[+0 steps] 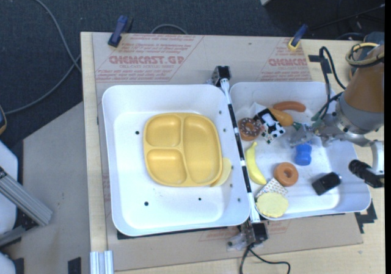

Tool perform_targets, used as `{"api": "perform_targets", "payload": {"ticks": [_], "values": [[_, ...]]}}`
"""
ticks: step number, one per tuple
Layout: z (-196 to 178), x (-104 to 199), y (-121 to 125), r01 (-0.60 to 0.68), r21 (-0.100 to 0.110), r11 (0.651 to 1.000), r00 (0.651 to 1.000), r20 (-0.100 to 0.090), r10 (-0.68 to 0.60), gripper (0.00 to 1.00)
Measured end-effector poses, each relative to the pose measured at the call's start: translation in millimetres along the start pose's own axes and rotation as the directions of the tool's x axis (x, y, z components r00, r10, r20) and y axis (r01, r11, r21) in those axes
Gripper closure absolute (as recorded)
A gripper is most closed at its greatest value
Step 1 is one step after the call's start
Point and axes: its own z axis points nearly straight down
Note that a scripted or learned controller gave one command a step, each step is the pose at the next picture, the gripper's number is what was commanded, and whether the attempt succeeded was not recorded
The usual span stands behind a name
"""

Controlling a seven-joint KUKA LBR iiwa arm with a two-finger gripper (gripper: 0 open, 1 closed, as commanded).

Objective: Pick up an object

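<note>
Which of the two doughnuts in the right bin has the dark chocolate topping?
The chocolate doughnut at the bin's left wall, above the banana. The other doughnut is plain orange-brown and lies mid-bin, below the blue block.

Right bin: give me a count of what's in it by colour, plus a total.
Yellow: 2, banana and round yellow piece
Orange: 2, sausage and ring doughnut
Brown: 1, chocolate doughnut
Blue: 1, small block
Black: 1, block
Black and white: 1, toy
Total: 8
</note>
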Motion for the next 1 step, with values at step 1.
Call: {"api": "perform_targets", "payload": {"ticks": [1], "values": [[11.1,27.6,-29.7,0.0,0.004,1.0,1.0,-0.003,0.0,0.0]]}}
